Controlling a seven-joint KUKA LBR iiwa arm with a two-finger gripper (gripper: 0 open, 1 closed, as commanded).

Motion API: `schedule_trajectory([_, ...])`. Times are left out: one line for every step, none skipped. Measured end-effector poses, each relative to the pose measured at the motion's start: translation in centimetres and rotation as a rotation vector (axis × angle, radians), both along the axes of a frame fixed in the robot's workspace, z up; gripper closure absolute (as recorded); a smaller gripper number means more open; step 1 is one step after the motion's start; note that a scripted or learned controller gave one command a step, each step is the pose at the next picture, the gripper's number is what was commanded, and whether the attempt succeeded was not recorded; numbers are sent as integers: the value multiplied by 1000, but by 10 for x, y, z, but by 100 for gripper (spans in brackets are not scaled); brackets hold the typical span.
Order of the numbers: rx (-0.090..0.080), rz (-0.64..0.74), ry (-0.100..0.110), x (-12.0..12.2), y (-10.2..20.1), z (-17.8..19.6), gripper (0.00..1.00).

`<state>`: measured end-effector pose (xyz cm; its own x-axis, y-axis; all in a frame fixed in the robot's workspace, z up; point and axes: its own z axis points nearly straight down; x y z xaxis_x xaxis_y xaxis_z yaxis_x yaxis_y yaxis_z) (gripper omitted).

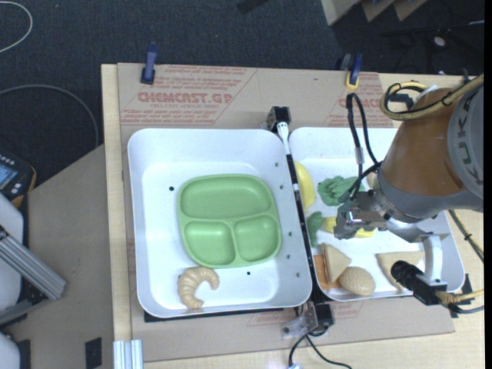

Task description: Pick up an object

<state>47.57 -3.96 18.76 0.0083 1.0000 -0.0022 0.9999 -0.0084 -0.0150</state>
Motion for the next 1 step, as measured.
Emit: schedule_trajectory([5, 16, -18, 4, 74, 29, 100])
